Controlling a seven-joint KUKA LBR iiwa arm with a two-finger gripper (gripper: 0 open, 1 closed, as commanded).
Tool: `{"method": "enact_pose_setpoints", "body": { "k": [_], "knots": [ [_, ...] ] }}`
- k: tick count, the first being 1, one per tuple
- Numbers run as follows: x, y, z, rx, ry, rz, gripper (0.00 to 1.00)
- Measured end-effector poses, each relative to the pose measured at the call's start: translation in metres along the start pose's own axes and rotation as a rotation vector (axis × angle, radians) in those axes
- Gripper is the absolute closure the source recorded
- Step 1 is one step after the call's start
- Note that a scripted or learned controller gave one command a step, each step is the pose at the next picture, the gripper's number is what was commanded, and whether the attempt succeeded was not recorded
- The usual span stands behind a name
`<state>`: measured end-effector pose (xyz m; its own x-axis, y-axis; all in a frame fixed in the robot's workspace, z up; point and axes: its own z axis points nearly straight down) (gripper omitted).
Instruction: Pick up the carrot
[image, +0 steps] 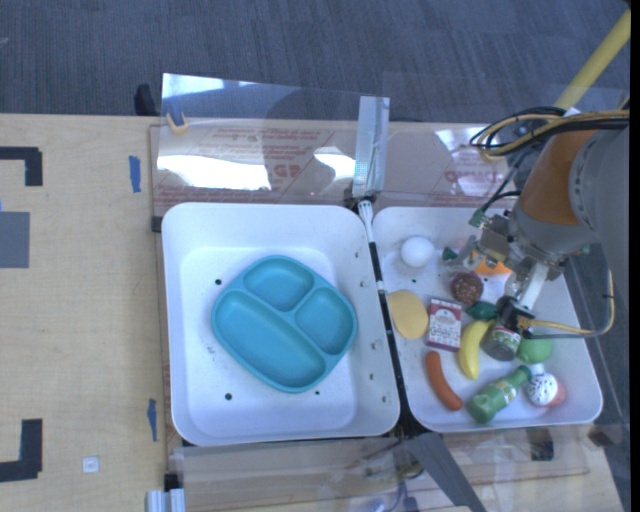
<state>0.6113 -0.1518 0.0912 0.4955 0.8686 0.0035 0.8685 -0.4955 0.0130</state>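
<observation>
Nearest edge of the right bin (585, 409): a green bottle (497, 394) lies on its side, a white and red ball (542, 388) just beside it, and an orange-red sausage-shaped piece (443, 382) to the left. One row back sit a yellow banana (470, 348), a dark can-like object (500, 340) touching it, and a green round piece (535, 350). Beyond these are a red packet (444, 323), a pale yellow oval (407, 313) against the bin's left wall, and a brown round item (466, 288). The left bin (180, 230) holds a blue divided plate (284, 321), set at a slant near its middle. Farther back in the right bin, the gripper (497, 258) is down among the objects; whether it is apart or together cannot be told. The carrot (490, 267) shows as a small orange patch right at the gripper, mostly hidden by it; no grasp is visible. A white egg (416, 251) lies left of that. The arm's orange band (550, 185) sits above the far rim. A clear plastic sheet (270, 130) stands behind both bins.
</observation>
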Motion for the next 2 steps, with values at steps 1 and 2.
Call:
{"method": "enact_pose_setpoints", "body": {
  "k": [1,2],
  "knots": [
    [-0.015,0.057,0.006,0.032,0.001,-0.31,0.0],
    [-0.028,0.083,-0.071,0.005,-0.001,-0.383,0.0]
  ]
}}
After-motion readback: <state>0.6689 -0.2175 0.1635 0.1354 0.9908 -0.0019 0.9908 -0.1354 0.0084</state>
